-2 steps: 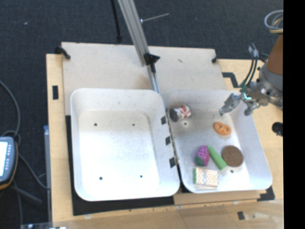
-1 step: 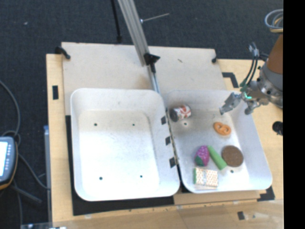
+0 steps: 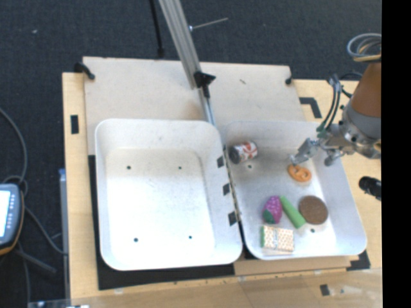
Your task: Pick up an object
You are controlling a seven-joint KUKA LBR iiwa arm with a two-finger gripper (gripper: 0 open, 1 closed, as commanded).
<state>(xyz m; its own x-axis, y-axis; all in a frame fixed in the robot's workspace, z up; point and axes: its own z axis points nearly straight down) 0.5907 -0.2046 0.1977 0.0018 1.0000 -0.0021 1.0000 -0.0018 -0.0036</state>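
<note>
My gripper (image 3: 316, 151) hung open and empty just above the orange piece (image 3: 299, 172), so I judged a straight, centred drop best.

arm (image 3: 367, 101): cut off by the right side, so just its end shows
gripper (image 3: 316, 151): too small to tell much
can (image 3: 243, 151): label too blurry to read
screen (image 3: 8, 212): cut off at left side

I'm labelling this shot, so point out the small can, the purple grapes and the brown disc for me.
small can (image 3: 244, 151), camera view, on its side wall
purple grapes (image 3: 273, 208), camera view, middle of the bunch
brown disc (image 3: 313, 210), camera view, centre of its top face
</note>
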